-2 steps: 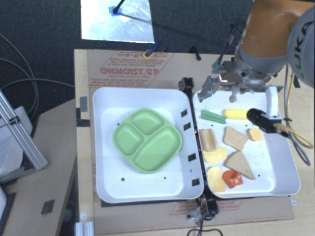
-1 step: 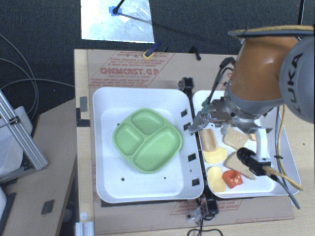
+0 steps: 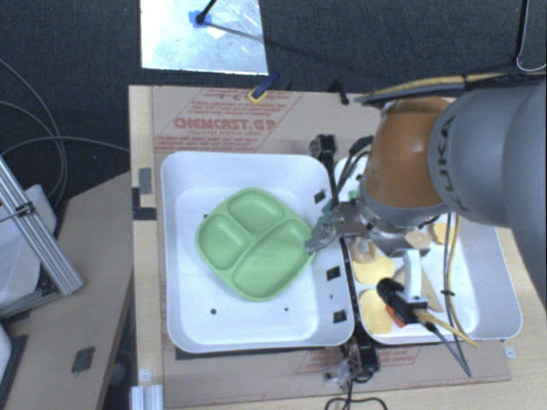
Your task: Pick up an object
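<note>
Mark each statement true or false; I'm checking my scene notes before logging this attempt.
1. A green divided plate lies in the left bin. True.
2. The plate has three compartments. True.
3. The plate is red. False: it is green.
4. The end effector is at the plate's right edge. True.
5. The yellow pieces lie in the left bin. False: they lie in the right bin.

Two shallow white bins: the left bin (image 3: pixel 184 314) and the right bin (image 3: pixel 504 301); one green divided plate (image 3: pixel 254 243) in the left; several yellow pieces (image 3: pixel 369 270) in the right, partly hidden, number unclear.
</note>
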You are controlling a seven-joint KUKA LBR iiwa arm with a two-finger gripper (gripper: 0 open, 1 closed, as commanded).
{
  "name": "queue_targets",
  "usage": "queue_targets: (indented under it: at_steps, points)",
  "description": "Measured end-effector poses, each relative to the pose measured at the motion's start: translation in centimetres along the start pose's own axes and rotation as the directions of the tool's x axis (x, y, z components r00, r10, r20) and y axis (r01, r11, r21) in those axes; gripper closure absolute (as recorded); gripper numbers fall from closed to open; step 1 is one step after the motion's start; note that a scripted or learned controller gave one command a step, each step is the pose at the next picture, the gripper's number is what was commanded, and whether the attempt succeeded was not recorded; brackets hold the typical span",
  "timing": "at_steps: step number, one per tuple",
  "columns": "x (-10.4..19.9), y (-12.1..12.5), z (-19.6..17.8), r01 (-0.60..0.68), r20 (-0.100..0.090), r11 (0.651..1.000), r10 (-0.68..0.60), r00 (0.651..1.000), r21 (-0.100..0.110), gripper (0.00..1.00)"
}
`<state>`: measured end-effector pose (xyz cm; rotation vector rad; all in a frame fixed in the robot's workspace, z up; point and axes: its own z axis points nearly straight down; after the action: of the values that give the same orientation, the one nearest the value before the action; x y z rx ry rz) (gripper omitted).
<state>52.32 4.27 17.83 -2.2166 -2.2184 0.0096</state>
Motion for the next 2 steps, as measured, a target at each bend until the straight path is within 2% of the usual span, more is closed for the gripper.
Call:
queue_targets:
  at_steps: [1,2]
  points:
    - [0.0,0.2,-1.7,0.0,-0.001,1.0,0.0,1.0,-0.011,1.0]
    - [3.2,-3.8,-0.5,0.005,-0.002,1.0,-0.005,1.0,-0.005,1.0]
